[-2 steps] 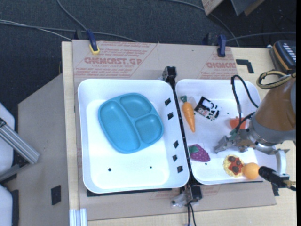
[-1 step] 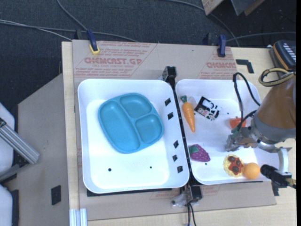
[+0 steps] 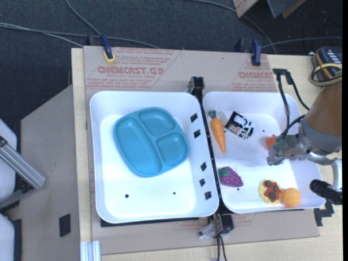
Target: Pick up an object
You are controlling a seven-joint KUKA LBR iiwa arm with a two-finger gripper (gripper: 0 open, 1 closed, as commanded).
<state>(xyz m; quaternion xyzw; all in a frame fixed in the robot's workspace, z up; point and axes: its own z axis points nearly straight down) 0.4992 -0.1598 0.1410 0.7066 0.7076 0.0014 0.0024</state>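
The right bin [image 3: 255, 103] holds several toy foods. An orange carrot [image 3: 218, 134] lies along its left wall. Right of the carrot is a small black-and-white object [image 3: 240, 125]. A purple grape bunch [image 3: 231, 176] sits near the front left. At the front right lie a yellow-and-red piece [image 3: 270, 190] and an orange ball [image 3: 291, 197]. My gripper [image 3: 276, 155] is low over the bin's right side. A small red-orange piece [image 3: 270, 141] sits at its upper left tip, and whether the gripper touches it is unclear.
The left bin [image 3: 103, 178] holds a blue divided plate [image 3: 151, 140]. The black divider [image 3: 204, 140] runs between the bins. Cables [image 3: 283, 99] cross the right bin's back edge. The arm's orange band [image 3: 329, 113] hangs over the right rim.
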